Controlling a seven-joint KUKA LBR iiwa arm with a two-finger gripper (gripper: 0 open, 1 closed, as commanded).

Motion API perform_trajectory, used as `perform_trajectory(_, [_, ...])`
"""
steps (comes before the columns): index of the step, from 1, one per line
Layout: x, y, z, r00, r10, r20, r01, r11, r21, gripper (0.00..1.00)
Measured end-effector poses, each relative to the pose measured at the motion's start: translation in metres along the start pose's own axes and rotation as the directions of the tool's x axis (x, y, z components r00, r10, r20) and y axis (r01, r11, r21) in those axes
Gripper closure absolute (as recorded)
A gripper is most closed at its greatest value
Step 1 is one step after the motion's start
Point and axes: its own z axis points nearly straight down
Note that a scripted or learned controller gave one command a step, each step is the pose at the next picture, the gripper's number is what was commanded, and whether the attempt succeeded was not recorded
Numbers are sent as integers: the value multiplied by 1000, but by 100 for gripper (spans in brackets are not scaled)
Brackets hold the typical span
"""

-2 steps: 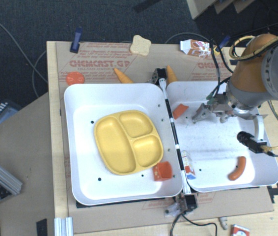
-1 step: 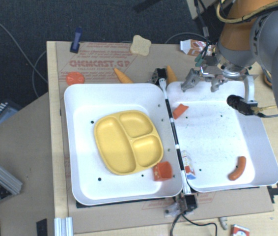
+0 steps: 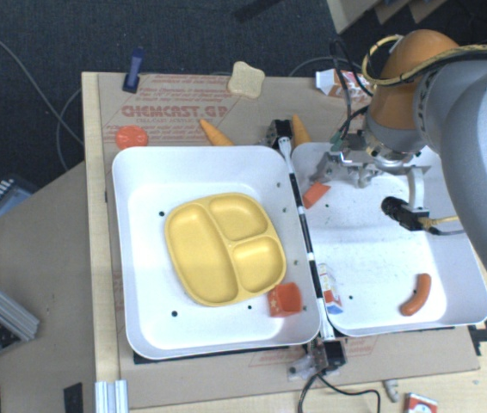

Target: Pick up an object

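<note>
I take the small orange piece as the target: it lies in the right bin just below-left of my gripper, touching nothing. The gripper hangs low there, probably lining up; its state I cannot tell. The sausage lies well apart.

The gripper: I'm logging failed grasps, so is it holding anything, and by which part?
Cannot be told. The gripper sits just above the orange piece in the right bin, but nothing visibly sits between its fingers.
</note>
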Motion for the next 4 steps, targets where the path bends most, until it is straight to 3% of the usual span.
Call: perform_trajectory(4, [2,1,-2,1000,-1,0,1,1000,-2,0])
